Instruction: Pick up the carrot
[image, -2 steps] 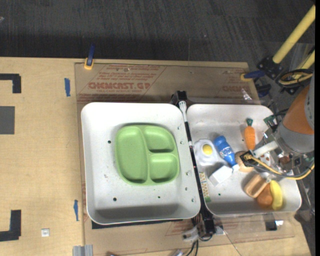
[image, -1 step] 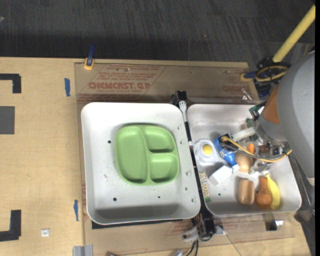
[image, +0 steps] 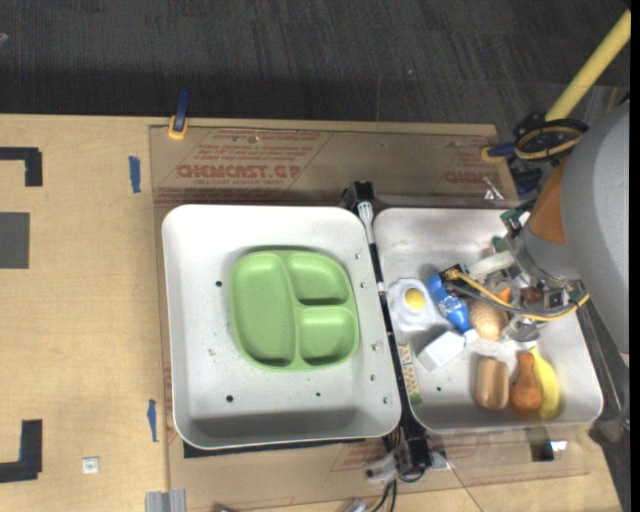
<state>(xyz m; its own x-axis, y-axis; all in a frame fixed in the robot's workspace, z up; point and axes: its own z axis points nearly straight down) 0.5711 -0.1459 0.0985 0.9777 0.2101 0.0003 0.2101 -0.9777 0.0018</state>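
The carrot (image: 524, 385) lies in the right bin (image: 420, 232), near its front right corner, between a brown bread-like roll (image: 490, 382) on one side and a yellow banana (image: 547, 388) on the other; it seems to touch both. The end effector (image: 520, 300) hangs above the middle of the same bin, behind the carrot and close to a blue object (image: 450, 302) and a pale round object (image: 487, 321). Cables and the wrist cover it, so I cannot tell its state, and I see nothing held in it. The left bin (image: 190, 300) carries a green divided plate (image: 295, 307).

In my judgement the step in hand is the approach, and the grasp is not yet made. The next move calls for a shift toward the front of the bin, then a descent exactly over the carrot. Its tight neighbours leave little room, so the roll or the banana could be taken by mistake.
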